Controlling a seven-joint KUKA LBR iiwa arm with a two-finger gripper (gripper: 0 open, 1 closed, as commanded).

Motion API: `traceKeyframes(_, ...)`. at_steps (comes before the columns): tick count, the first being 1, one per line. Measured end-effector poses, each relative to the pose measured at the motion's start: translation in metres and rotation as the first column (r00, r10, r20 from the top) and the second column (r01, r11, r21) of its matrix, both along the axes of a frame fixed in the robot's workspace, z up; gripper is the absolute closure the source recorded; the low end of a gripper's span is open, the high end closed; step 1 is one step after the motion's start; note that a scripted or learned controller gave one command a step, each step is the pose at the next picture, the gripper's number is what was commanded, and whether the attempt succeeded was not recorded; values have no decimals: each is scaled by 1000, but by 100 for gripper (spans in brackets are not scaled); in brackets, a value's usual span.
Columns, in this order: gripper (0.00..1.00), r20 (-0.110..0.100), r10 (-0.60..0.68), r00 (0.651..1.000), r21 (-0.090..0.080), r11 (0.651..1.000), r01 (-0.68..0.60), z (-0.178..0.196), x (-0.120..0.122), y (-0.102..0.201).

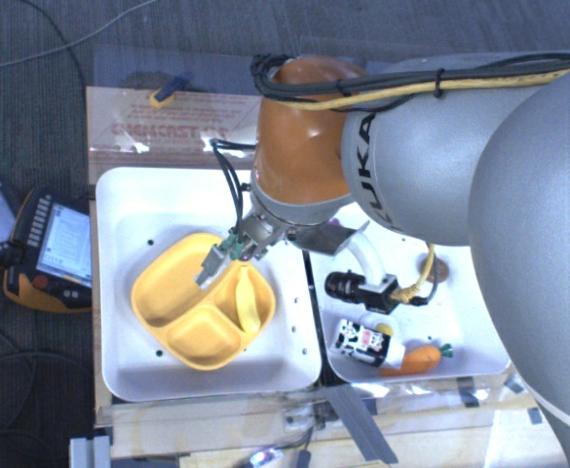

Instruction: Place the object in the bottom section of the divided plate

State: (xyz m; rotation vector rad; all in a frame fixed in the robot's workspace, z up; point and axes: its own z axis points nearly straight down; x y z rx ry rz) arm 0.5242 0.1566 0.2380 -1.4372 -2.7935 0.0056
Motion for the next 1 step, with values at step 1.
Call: traceKeyframes(1, 0, 0, 0, 1000, 0, 1000, 0, 0, 0, 0)
